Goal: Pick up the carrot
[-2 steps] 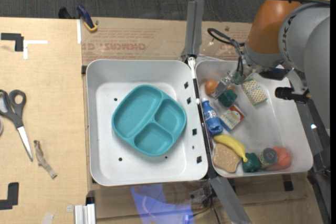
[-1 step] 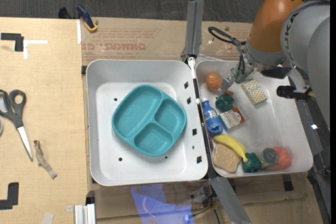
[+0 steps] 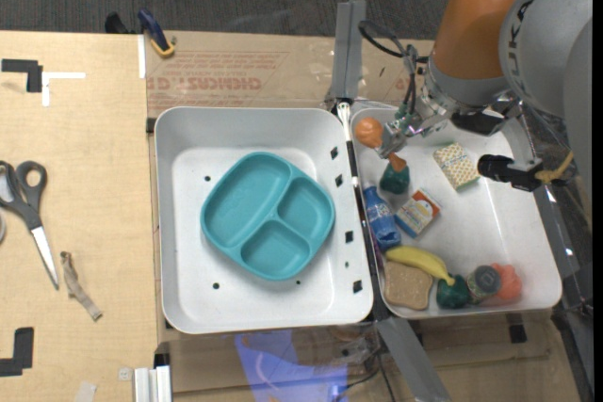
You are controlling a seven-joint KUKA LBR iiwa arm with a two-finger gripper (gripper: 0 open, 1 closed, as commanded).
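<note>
The carrot (image 3: 397, 167), a small orange toy with a dark green leafy end, lies in the right bin (image 3: 528, 231) near its upper left part, orange tip pointing to the back. My gripper (image 3: 394, 138) hangs just behind and above the carrot's tip, reaching in from the grey and orange arm (image 3: 490, 24) at the upper right. Nothing shows as held in it. An orange round fruit (image 3: 367, 130) sits just left of the gripper, in the bin's back left corner.
The right bin also holds a blue bottle (image 3: 379, 216), a small red and white box (image 3: 417, 213), a patterned cracker (image 3: 456, 166), a banana (image 3: 421, 261), a bread slice (image 3: 407, 288) and several small items at the front right. A teal divided plate (image 3: 270, 215) lies in the left bin (image 3: 179, 278). Scissors (image 3: 30, 207) lie on the bench.
</note>
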